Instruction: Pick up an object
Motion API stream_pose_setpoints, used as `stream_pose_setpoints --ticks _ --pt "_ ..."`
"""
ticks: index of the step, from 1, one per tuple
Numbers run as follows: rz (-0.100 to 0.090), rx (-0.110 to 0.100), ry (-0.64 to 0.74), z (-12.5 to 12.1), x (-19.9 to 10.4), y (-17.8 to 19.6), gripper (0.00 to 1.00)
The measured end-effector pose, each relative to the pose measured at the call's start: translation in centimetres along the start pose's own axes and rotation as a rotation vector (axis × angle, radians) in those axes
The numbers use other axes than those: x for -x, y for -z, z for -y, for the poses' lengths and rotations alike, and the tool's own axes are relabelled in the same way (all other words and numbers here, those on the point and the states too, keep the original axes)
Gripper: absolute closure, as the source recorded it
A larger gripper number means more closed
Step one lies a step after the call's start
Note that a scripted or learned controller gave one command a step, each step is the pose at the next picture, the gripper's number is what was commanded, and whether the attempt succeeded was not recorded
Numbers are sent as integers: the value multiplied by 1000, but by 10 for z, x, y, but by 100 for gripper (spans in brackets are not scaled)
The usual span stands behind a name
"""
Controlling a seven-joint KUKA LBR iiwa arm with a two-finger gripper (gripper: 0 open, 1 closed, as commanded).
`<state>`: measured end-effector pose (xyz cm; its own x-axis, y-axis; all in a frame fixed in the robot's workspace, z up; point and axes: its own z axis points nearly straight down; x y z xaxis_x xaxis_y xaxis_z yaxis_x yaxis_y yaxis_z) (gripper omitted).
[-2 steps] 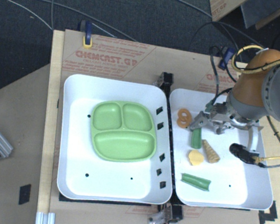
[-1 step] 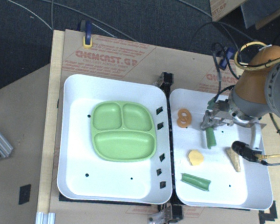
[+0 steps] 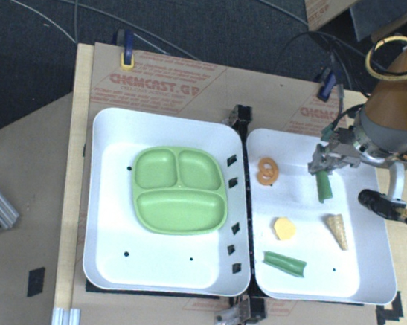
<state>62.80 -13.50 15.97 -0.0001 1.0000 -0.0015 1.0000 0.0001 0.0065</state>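
Camera view: worktop [image 3: 171, 74] bearing two white bins; left bin [image 3: 100, 256] contains a green divided plate [image 3: 179, 191] at centre; right bin [image 3: 367, 282] contains an orange pretzel [image 3: 267, 171] at 10 o'clock, a yellow piece [image 3: 284, 228] at centre, a green pod [image 3: 284, 263] at 6 o'clock, a tan cone [image 3: 337, 229] at 3 o'clock; claw [image 3: 326, 166] at 12 o'clock of right bin, a short green stick [image 3: 324, 187] directly beneath it; cannot tell claw opening or whether it grips the stick.
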Motion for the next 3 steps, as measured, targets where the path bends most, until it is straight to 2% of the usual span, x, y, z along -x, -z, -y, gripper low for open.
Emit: stream_pose_setpoints --ticks 1,2,3 --pt "0 1 1 -2 0 55 100" --pt "-3 -4 5 0 -50 68 100" --pt "-4 -10 4 17 -103 66 100"
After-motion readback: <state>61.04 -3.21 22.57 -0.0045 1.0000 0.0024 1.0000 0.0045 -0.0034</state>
